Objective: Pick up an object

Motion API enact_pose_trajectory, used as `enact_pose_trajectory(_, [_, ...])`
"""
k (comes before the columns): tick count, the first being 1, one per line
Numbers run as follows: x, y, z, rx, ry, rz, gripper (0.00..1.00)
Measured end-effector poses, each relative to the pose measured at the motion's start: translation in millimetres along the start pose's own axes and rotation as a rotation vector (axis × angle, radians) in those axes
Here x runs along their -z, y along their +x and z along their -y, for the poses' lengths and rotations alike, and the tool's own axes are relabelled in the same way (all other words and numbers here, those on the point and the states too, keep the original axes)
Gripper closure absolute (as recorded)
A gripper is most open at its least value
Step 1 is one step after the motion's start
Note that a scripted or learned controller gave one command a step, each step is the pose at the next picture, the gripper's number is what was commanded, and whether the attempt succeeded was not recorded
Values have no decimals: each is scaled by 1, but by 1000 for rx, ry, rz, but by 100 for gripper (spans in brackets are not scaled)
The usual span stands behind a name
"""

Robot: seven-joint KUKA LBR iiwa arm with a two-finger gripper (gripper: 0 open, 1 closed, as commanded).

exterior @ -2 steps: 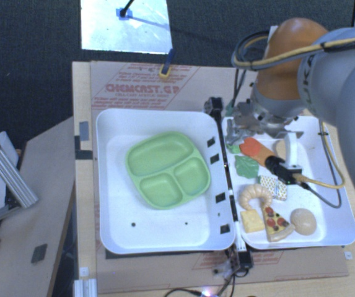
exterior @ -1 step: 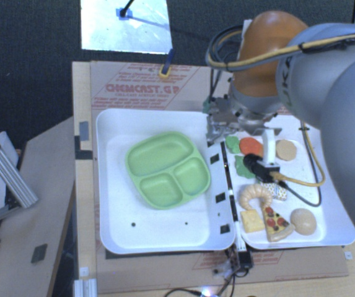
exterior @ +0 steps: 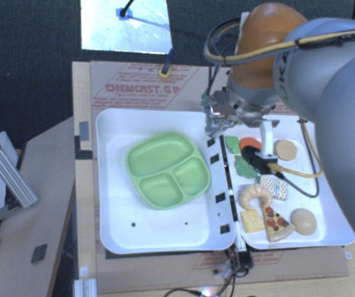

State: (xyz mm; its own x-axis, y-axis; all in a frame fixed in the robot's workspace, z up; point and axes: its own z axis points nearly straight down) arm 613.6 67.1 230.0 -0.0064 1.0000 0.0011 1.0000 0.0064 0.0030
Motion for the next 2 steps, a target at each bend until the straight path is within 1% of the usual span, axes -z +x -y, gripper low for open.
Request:
enact_pose_trajectory(1, [-7, -4, 7, -6, 3, 2, 100])
enact_pose_trajectory(2, [-12, -1, 11, -3, 3, 2, 100])
